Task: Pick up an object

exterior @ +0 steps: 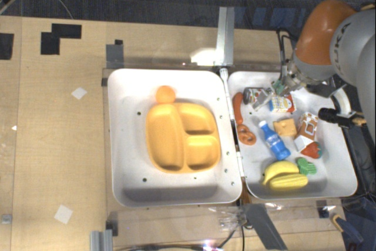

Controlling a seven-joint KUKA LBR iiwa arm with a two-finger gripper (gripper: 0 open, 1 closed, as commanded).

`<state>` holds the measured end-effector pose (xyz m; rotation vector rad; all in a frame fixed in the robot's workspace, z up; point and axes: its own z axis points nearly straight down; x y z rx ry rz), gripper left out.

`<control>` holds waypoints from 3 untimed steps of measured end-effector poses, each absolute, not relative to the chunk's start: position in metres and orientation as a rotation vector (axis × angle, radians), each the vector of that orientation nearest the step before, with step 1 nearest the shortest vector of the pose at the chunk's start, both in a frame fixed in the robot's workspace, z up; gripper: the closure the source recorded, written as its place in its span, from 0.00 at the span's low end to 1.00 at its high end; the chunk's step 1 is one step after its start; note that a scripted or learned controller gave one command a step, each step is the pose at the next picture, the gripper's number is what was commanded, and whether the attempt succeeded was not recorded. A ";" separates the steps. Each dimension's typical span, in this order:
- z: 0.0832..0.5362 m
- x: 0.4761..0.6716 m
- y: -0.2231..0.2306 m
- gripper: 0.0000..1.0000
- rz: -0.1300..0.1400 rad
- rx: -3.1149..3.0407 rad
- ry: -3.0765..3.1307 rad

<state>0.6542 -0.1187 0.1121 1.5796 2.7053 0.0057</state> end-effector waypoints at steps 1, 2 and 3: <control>0.100 0.619 -0.098 0.00 0.020 1.622 2.647; 0.133 0.619 -0.106 0.00 0.007 1.846 2.532; 0.105 0.658 -0.101 0.00 -0.010 2.303 2.160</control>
